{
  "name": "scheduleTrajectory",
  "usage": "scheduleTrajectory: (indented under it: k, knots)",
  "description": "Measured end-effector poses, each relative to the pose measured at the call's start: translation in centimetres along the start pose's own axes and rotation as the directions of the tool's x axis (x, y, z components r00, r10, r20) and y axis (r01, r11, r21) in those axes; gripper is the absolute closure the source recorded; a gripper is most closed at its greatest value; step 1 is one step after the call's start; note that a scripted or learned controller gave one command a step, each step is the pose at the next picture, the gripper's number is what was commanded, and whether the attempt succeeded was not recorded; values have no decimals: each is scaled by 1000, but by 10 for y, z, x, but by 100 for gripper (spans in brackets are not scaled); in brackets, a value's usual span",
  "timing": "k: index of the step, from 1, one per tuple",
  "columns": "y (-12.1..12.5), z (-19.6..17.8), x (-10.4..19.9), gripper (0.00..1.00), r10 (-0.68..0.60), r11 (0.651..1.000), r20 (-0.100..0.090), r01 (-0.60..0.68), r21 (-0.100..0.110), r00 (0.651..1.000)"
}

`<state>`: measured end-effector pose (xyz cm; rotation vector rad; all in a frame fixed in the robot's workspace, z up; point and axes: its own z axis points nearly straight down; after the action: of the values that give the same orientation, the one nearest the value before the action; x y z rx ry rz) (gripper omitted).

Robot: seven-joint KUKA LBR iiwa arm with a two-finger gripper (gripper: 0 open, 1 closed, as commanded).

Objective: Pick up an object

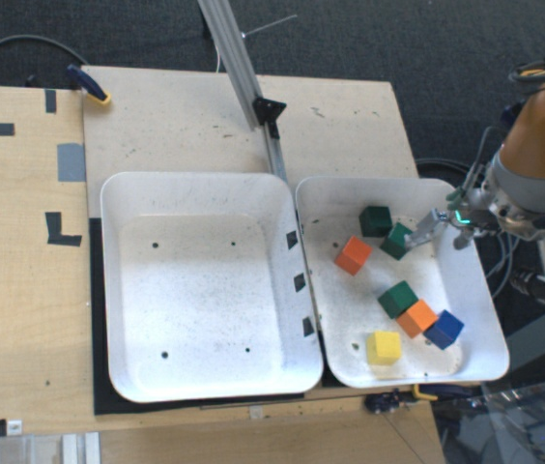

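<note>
From above, the right bin [475, 288] is the landmark. The gripper [425, 230] reaches in over its right rim, low in its upper part, fingers closed on a green cube [397, 241]. A darker green cube [376, 220] sits just beside that, nearer the bin's back wall. An orange cube [354, 255] lies mid-bin. Toward the front wall lie a green block [396, 298], an orange block [417, 317], a blue cube [444, 328] and a yellow cube [384, 347].
</note>
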<state>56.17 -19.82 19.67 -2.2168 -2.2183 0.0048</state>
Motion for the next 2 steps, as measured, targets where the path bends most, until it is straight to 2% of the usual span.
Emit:
scheduleTrajectory:
  k: [1, 2]
  knots:
    - [1, -3, 0, 0, -2, 1000, 1, 2, -5, 1000]
    - [6, 60, 0, 0, -1, 1000, 1, 1, 1, 1000]
